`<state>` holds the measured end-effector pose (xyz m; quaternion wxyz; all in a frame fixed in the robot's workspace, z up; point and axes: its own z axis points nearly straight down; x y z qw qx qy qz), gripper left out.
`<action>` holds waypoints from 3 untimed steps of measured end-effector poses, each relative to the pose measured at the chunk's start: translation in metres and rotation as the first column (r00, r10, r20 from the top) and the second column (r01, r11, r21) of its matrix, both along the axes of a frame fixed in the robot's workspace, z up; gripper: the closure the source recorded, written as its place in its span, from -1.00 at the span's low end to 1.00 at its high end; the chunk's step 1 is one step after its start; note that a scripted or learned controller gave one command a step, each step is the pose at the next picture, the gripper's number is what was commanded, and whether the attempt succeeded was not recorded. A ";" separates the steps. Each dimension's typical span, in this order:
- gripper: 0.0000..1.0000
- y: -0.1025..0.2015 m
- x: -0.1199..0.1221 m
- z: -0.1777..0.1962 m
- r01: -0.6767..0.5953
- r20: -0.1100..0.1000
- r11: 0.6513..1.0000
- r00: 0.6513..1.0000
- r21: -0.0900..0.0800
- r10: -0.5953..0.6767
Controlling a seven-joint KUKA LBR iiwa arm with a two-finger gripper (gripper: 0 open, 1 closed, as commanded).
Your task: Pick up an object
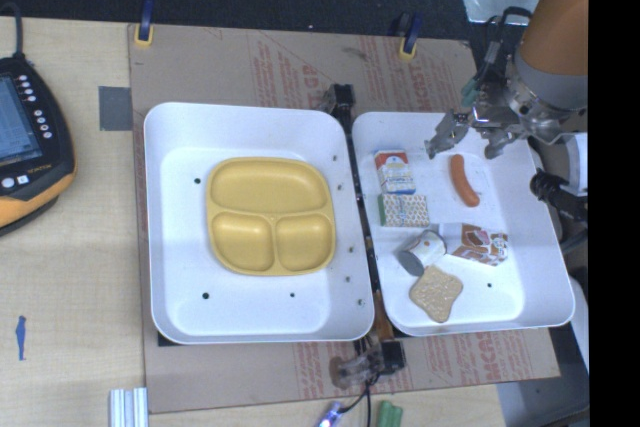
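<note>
Camera view: end effector hangs over the far part of the right bin, fingers spread wide apart w/ nothing between them. One fingertip sits toward the bin's middle, the other toward the arm's side.

Nearest candidate is the sausage, lying just below the end effector in the frame, i.e. toward the near rim. Its long axis runs roughly far-to-near w/ a slight tilt, so it lies about crosswise to the line between the two fingertips; I'd judge a fairly straight descent plus a small shift toward the near rim would straddle it w/o much wrist turn. Whether the end effector is high above the bin floor or close to it, can't tell from this angle.

Materials & shapes:
- sausage: smooth, orange-red, rounded ends, prob. plastic toy; may roll sideways if nudged.
- small carton: white box w/ red & blue print, flat faces.
- speckled pale block just beside the carton, on its near side.
- grey-white can lying on its side.
- tan cracker-like slab, rough surface, rounded corners.
- brown printed packet, crinkly look.

Left bin holds a yellow divided plate, three compartments, matte plastic, well apart from the end effector.
</note>
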<state>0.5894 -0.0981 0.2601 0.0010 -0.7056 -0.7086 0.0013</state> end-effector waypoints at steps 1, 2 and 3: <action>-1.00 -0.060 0.047 -0.052 0.000 -0.001 1.000 1.000 -0.003 0.000; -1.00 -0.095 0.044 -0.170 0.000 -0.003 1.000 1.000 -0.001 0.000; 1.00 -0.096 0.045 -0.158 -0.002 -0.002 1.000 1.000 -0.003 0.002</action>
